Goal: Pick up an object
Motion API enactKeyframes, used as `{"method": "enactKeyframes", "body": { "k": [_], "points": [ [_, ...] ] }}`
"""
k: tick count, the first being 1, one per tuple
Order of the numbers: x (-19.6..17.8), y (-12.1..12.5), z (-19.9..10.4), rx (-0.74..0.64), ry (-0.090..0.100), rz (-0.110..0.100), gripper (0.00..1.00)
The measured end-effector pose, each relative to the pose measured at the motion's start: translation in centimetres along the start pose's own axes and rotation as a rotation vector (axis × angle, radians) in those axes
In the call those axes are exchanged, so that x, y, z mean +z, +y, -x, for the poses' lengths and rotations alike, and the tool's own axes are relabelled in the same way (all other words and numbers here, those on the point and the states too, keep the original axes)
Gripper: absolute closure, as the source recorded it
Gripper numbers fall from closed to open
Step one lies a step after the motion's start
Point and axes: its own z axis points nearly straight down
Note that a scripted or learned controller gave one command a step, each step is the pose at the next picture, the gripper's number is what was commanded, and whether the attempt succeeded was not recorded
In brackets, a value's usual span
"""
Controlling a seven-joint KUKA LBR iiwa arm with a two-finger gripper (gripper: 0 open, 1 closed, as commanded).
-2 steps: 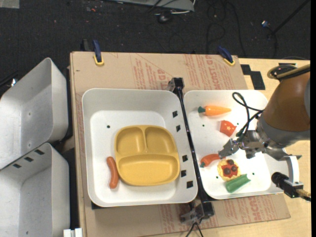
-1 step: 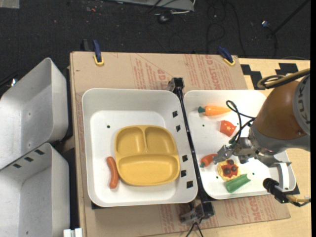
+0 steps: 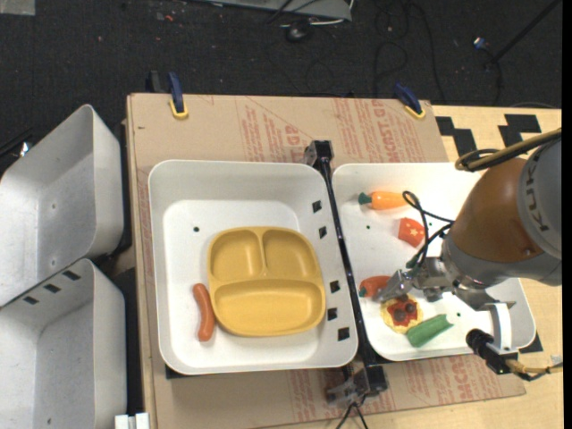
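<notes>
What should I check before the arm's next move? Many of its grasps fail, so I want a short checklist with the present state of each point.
1. Gripper is over the right bin, low among the toys: ok.
2. A target lies close by: the pizza slice sits just below the gripper, the green piece beside it: ok.
3. Something is held between the fingers: cannot tell, the wrist hides them.
4. Neighbours may get knocked: a red piece lies right by the gripper: not ok.
5. Carrot and red pepper lie apart from the gripper: ok.
6. Left bin holds the yellow tray and sausage, away from the arm: ok.
</notes>
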Motion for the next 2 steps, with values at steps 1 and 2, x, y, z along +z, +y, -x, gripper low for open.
{"method": "enactKeyframes", "body": {
  "k": [1,2],
  "points": [
    [-1.1,0.0,-0.1,0.001,0.001,0.002,1.00],
    [-7.3,0.5,-0.5,-0.006,-0.001,0.007,1.00]
  ]
}}
